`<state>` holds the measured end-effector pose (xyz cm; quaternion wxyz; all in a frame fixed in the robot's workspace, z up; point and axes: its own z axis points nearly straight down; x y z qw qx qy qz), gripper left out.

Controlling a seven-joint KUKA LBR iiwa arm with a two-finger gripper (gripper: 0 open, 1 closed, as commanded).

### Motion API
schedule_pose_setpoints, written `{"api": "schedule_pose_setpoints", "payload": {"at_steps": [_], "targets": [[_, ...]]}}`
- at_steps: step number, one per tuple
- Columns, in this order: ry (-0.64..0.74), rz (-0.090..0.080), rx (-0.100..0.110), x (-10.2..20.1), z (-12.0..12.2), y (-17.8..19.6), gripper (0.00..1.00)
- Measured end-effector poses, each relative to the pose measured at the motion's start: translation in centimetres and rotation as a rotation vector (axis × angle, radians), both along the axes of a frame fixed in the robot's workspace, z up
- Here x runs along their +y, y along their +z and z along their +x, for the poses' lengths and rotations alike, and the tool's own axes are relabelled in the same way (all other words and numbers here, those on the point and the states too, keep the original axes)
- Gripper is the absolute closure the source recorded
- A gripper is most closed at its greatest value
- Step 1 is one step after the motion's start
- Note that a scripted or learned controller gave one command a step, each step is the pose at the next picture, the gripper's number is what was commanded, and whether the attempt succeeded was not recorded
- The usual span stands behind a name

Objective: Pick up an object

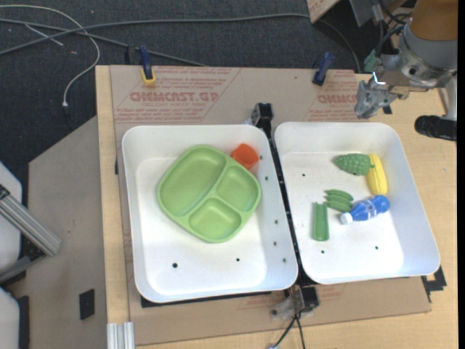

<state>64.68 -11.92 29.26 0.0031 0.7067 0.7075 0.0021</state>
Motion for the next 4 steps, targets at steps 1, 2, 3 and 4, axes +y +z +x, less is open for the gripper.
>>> {"api": "schedule_pose_setpoints", "payload": {"at_steps": [1,2,3,4], "targets": [[0.001,0.003,0.011,4.0,-2.5,-1.2,1.0],[0.003,0.003,0.01,8.7,-4.3,-1.3,1.0],[0.004,0.004,0.012,14.1,-6.6,-2.2,1.0],[0.004,0.003,0.011,19.0,-7.3,-3.1,1.0]]}}
